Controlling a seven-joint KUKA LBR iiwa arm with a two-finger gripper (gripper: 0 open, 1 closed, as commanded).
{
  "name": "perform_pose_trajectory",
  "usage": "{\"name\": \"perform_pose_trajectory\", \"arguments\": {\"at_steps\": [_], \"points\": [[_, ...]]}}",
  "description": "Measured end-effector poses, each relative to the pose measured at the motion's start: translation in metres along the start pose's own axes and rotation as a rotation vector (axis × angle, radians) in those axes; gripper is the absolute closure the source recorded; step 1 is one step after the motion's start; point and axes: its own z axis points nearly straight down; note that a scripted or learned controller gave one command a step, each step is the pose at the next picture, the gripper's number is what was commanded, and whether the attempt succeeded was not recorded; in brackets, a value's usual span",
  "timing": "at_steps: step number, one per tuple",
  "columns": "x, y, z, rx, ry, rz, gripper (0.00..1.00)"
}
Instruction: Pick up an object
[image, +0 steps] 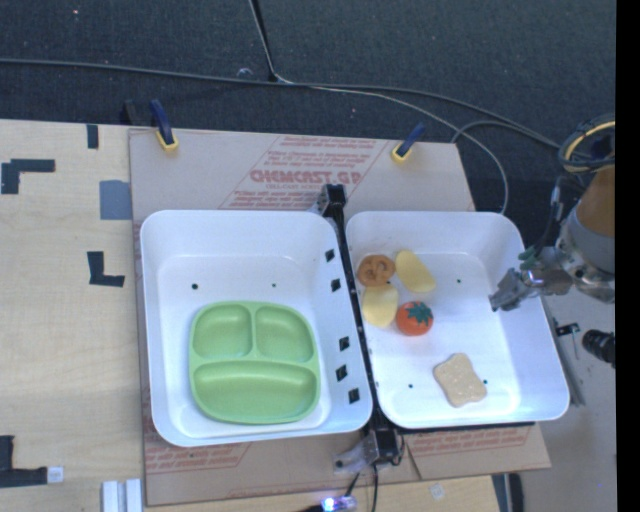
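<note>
We saw the gripper (512, 290) at the right bin's (500, 232) right wall; whether it was wide or narrow we could not tell. The toy tomato (414, 318) lay well to its left, beside a yellow piece (379, 307), and the cracker (460, 380) lay nearer the front.

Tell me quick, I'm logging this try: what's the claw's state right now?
Claw: cannot be told; it sits at the right white plastic bin's right rim, with nothing visibly held.

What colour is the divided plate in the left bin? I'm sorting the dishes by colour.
Light green. The plate shows clearly in the camera view, lying in the left bin.
</note>
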Motion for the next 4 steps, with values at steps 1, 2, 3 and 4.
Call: {"name": "perform_pose_trajectory", "arguments": {"at_steps": [1,2,3,4], "points": [[0.0,0.001,-0.053,-0.001,-0.001,0.0,1.0],[0.057,0.014,-0.055,0.003,0.002,-0.006,1.0],[0.106,0.031,-0.037,0.006,0.002,-0.004,1.0],[0.152,0.055,-0.039,0.004,0.002,-0.004,1.0]]}}
